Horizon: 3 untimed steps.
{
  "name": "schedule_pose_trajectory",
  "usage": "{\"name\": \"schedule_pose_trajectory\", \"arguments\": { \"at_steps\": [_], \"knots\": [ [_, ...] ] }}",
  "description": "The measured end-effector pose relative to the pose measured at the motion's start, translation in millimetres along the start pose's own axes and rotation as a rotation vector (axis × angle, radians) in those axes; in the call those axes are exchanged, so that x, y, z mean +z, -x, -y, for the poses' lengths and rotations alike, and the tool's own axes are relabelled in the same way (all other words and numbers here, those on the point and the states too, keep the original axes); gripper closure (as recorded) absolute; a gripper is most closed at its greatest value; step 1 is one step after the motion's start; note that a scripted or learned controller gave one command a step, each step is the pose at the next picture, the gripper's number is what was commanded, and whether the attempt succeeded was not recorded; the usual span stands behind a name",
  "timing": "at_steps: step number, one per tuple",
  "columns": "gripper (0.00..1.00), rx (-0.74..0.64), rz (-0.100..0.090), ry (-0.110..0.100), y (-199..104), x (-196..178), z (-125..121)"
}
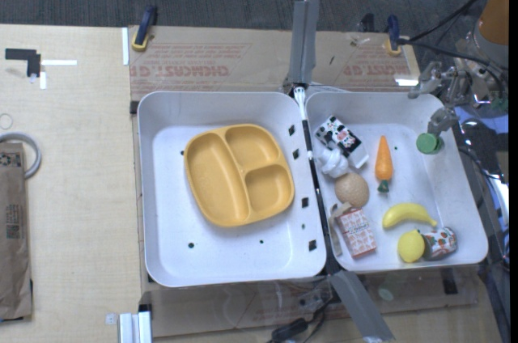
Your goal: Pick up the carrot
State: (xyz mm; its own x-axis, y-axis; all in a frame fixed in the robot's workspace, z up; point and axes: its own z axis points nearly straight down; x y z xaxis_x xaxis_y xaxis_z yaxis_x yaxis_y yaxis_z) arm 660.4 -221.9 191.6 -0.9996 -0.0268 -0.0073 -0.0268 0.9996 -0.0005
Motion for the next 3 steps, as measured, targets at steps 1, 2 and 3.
{"name": "schedule_pose_trajectory", "arguments": {
  "at_steps": [1, 2, 3],
  "knots": [
    [0.00, -0.381, -0.002, 0.002, -21, 98, -22],
    [0.00, -0.362, 0.000, 0.000, 0, -5, 0],
    [0.00, -0.378, -0.002, 0.002, -36, 98, -57]
  ]
}}
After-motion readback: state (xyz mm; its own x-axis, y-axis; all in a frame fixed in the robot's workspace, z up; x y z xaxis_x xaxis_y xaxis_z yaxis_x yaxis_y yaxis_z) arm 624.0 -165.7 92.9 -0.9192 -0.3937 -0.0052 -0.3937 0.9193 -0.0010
